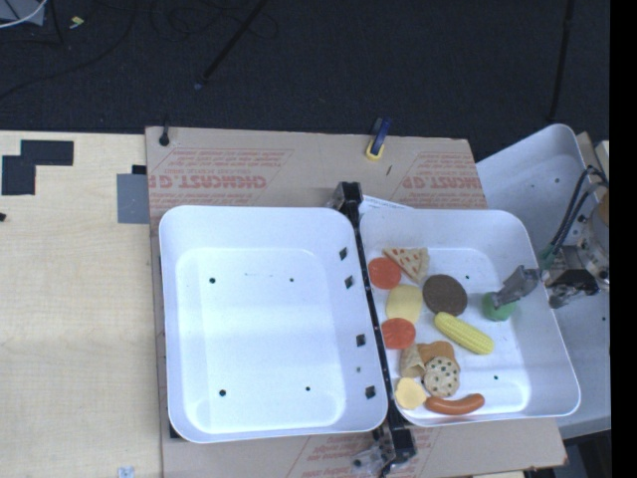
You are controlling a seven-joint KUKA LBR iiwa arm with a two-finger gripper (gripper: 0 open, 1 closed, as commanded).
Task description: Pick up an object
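Right bin [542,257] holds toy food; gripper [518,289] sits over a green piece [500,309], grip state unclear.

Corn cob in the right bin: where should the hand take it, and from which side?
Grip the corn cob at its middle, across its narrow width, coming straight down from above. It lies flat and slanted, upper left to lower right, so the fingers should close crosswise to that line. Its lower right side faces bare floor of the right bin; the brown disc sits close above its upper left end.
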